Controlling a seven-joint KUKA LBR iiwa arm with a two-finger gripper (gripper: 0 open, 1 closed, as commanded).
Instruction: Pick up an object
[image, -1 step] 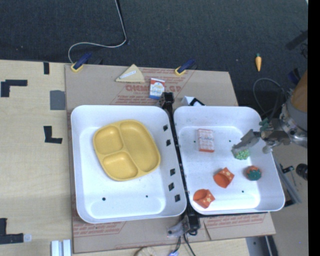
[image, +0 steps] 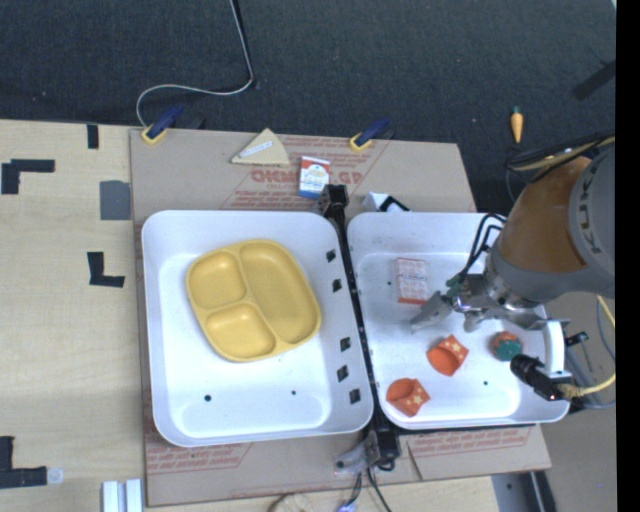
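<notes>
**Pincer low in the right bin, nothing picked yet**

Over on the right side of the tabletop (image: 60, 330), the grey arm (image: 555, 235) reaches down into the right bin (image: 380, 240), and its pincer (image: 432, 312) hangs low near the bin floor, roughly mid-bin. From where I stand its fingers look pressed close together into a grey point, with nothing between them; I'd say the pick is at the approach stage and no object has been secured.

Closest to the tip is a pale pink-and-white packet (image: 410, 279), lying flat just above it. An orange block (image: 447, 355) sits a little below and to the right, a second red-orange piece (image: 407, 396) lies near the front wall, and a small teal object (image: 506, 347) rests beside the arm's wrist hardware. Any of these would serve.

By my reckoning the next move calls for spreading the fingers, centring over one chosen item, then dropping and closing. The flat packet looks awkward to pinch; the blocks seem friendlier.

Left of the divider, the left bin (image: 160, 300) carries a yellow sectioned plate (image: 252, 298), its three compartments bare.
</notes>
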